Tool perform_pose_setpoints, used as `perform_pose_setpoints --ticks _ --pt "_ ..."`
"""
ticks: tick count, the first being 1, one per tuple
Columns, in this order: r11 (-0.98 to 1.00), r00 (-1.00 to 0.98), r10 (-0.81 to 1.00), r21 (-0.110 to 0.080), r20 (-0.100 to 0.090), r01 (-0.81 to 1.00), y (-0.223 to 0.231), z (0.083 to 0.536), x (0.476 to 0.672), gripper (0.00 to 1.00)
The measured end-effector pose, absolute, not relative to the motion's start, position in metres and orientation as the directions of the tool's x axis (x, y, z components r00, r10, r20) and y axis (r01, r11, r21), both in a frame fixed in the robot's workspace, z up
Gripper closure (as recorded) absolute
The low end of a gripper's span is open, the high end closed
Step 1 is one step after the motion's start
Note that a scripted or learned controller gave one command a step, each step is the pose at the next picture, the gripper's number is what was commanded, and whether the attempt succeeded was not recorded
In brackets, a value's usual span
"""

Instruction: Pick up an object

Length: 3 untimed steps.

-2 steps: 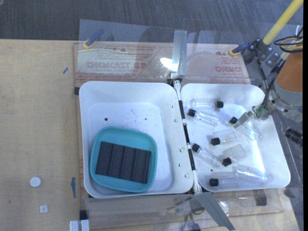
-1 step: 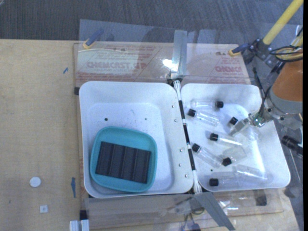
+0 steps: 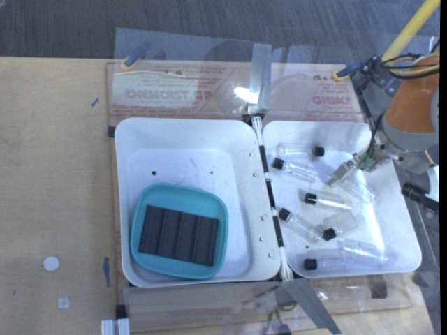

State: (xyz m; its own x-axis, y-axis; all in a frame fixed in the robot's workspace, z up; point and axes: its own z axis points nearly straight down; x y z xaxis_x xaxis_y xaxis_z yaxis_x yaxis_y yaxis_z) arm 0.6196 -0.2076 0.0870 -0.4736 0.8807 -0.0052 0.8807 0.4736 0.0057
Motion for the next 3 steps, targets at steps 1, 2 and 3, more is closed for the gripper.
perform_pose_setpoints --ticks 1,2,3 --pt "0.507 -0.507 0.862 0.007 -0.004 0.862 -0.145 0.088 0.566 0.00" --pt "0.534 -0.534 0.845 0.005 -0.005 0.845 -0.157 0.088 0.483 0.00" --pt "0.535 -0.534 0.845 0.013 -0.012 0.845 -0.158 0.100 0.487 1.00"
